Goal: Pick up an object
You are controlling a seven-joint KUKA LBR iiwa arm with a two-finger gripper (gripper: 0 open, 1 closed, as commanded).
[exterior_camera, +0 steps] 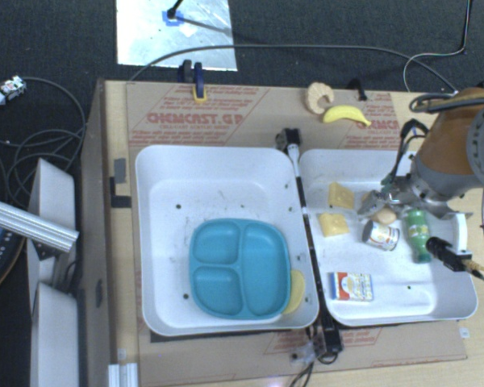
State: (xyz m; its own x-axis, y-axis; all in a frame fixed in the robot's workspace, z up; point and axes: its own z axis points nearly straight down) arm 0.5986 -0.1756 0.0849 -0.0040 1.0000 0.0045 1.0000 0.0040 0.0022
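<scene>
Camera view looks down on two white bins: the left bin bears a blue divided plate. Over the right bin, the gripper hangs above a tan object; its grip cannot be told. A can and green bottle lie just beside.

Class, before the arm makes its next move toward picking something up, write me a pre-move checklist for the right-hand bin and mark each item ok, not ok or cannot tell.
1. Gripper is over the right bin: ok.
2. An object sits right by the gripper: ok, the small tan piece lies just beneath it.
3. Fingers' opening is suited to a grasp: cannot tell.
4. Target stands apart from its neighbours: not ok, the can and green bottle crowd it.
5. Something is already held: cannot tell.
6. Other pickable items are within the bin: ok, two yellow blocks and a flat carton.
</scene>
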